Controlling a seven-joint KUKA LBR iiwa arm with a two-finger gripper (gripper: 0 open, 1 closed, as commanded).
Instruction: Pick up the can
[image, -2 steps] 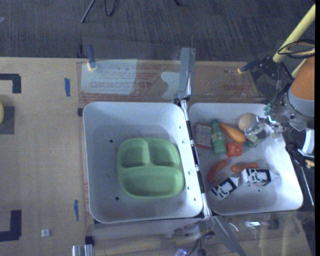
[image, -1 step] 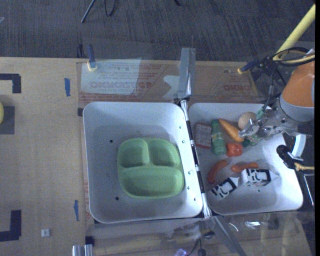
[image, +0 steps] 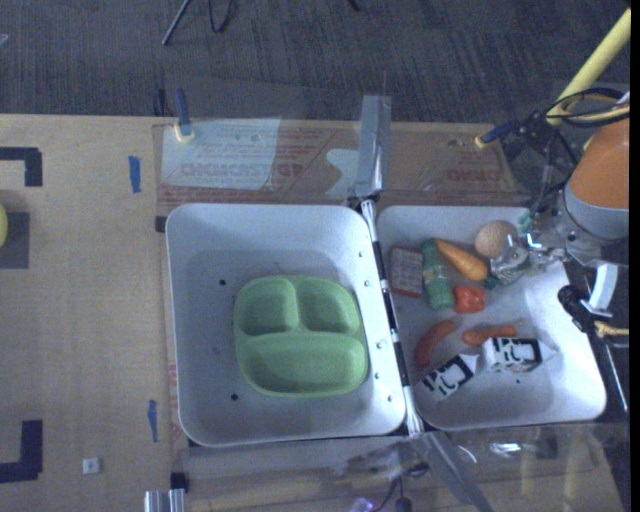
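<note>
Inside left bin (image: 190, 300), green tray (image: 298, 335), right bin (image: 570, 390), can (image: 437, 280)

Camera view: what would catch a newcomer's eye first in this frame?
The green divided plate sits alone in the middle of the left bin. The right bin is crowded with small toy foods: an orange carrot, a green can, two black-and-white cartons. The arm's orange band hangs over that bin's far right corner.

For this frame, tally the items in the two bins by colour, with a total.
Green: 2, the divided plate and the can
Orange or red: 4
Black-and-white: 2
Beige: 1
Brownish: 1
Total: 10
</note>
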